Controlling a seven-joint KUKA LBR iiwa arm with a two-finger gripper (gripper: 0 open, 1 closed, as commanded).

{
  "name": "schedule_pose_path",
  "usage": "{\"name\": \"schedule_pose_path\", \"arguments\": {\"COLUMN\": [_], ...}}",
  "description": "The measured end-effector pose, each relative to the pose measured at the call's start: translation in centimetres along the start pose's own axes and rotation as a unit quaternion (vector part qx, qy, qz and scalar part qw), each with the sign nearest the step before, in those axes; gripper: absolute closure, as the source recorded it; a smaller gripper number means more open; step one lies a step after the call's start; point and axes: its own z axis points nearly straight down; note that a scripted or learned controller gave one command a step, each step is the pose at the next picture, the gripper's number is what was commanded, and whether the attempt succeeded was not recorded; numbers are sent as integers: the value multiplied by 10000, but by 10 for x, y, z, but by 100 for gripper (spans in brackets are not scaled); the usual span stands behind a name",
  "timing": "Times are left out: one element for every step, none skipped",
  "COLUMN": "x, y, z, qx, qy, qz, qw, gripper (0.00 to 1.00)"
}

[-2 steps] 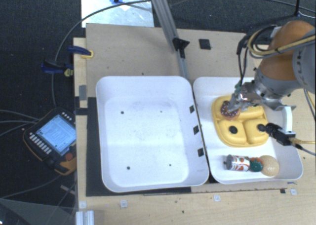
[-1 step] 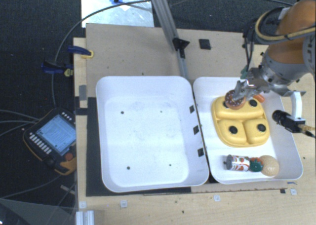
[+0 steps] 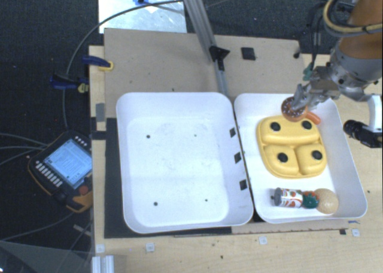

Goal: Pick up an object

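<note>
Two bins are seen on the counter; the pincer is lowered at the right bin's upper edge, over a small brown-and-orange object. Whether it is wide or narrow cannot be told. A centred, vertical descent beside the yellow tray is advised before closing.

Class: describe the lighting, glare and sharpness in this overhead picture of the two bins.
Camera view: even, soft lighting with faint shadows; both white bins are bright, nearly washed out; a shiny panel at the top glares; the gripper area is slightly blurred, small objects lack detail.
</note>
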Motion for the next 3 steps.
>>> {"name": "schedule_pose_path", "arguments": {"x": [49, 104, 152], "y": [6, 20, 41], "z": [2, 4, 12], "qx": [25, 23, 24], "qy": [9, 12, 12], "qz": [-16, -21, -19], "qw": [10000, 10000, 10000], "gripper": [100, 100, 100]}}
